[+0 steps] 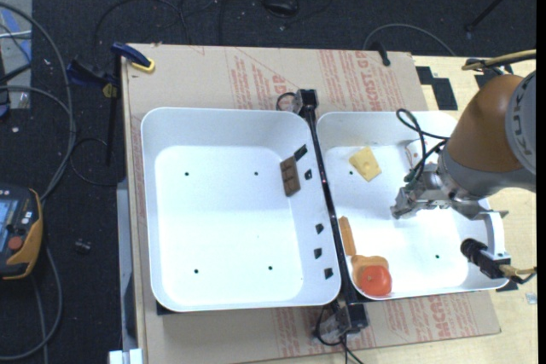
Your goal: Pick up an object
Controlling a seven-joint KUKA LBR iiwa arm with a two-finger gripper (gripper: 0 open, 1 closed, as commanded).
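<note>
In the right bin (444,281) a pale yellow wedge-shaped piece (365,164) lies near the far left corner. A red tomato-like ball (374,278) sits in the near left corner, with an orange-tan stick (346,236) lying just behind it along the left wall. My gripper (404,208) hangs low over the middle of the right bin, right of the stick and below the yellow piece. It touches none of them. In the left bin (171,132) a small brown block (291,177) rests near the right wall.
A black divider clamp (317,183) runs between the two bins. The bins stand on a cardboard sheet (222,72). Cables lie on the dark floor behind, and a blue-yellow clamp (132,57) grips the cardboard's far left corner.
</note>
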